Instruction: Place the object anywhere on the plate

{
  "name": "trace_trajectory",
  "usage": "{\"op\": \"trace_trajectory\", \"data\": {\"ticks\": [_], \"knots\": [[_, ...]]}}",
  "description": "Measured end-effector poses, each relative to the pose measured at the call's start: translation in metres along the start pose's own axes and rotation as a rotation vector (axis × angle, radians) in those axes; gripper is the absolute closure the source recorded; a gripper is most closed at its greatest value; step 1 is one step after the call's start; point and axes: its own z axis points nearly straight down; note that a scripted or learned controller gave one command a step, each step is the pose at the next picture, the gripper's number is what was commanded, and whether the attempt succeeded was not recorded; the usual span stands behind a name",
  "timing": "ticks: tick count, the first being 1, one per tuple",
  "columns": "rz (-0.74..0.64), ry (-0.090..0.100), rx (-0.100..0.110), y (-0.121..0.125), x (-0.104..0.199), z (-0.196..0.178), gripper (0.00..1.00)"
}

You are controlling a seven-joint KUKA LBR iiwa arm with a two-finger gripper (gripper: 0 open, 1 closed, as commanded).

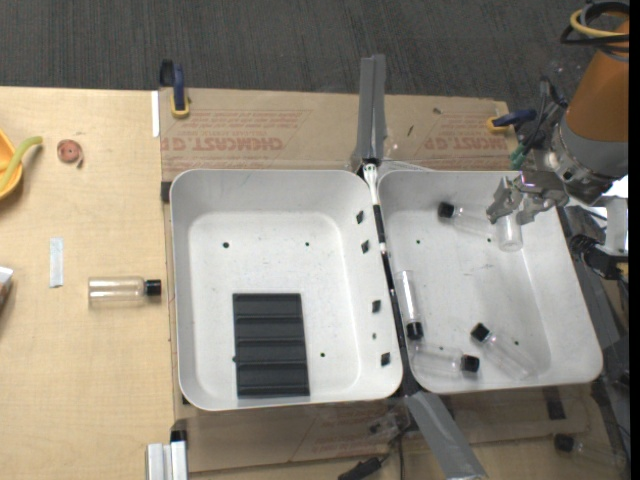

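Black ribbed plate (pixel 270 345) flat, long axis vertical; vial (pixel 509 232) upright under gripper (pixel 512 206).

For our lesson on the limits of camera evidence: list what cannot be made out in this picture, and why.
- Claw, camera view: too small and blurred to tell whether it grips the clear vial beneath it.
- Arm: cut off by the right edge.
- Yellow item on the bench: cut off by the left edge.
- Vials in the right bin: transparent, outlines faint.
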Motion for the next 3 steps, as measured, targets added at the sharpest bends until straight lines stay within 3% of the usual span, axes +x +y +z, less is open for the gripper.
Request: {"op": "trace_trajectory", "data": {"ticks": [1,2,3], "knots": [[0.0,0.0,-0.001,0.0,0.0,0.0,0.0],[-0.011,0.0,-0.002,0.063,-0.044,-0.005,0.0],[-0.029,0.0,-0.003,0.068,-0.064,-0.073,0.0]]}}
